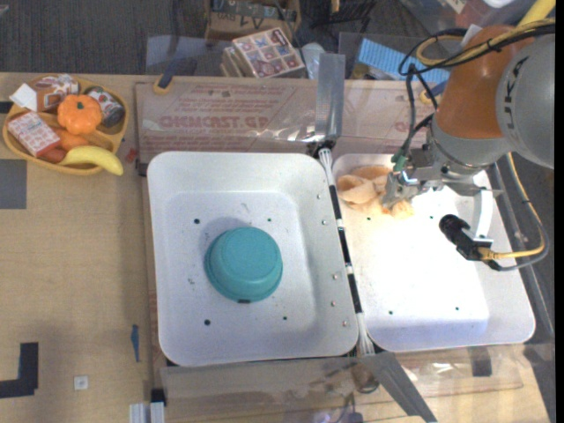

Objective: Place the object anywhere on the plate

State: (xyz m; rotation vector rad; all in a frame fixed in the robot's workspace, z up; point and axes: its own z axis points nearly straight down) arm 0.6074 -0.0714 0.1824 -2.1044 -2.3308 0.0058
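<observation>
Camera view: worktop [79,263] with two shallow white bins side by side. Left bin [176,192] has a teal plate [244,263], looks like an upside-down bowl shape, sitting near the bin's middle, nothing on it. Right bin [441,298] has the pale tan object [361,186] at its upper left corner, close to the divider between bins; exact shape hard to read in the glare. Arm [493,86] comes in from the right, grey with orange band, wrist tilted down over the upper part of the right bin. Gripper [397,196] is low, just beside or touching the right edge of the tan object. Jaws state: cannot tell, tips blend into the object and bright bin floor. Object well apart from the plate, in the other bin. Yellow bowl [62,130] of toy food, with pumpkin and banana, at the worktop's upper left. Cardboard strip [229,122] behind the bins.
</observation>
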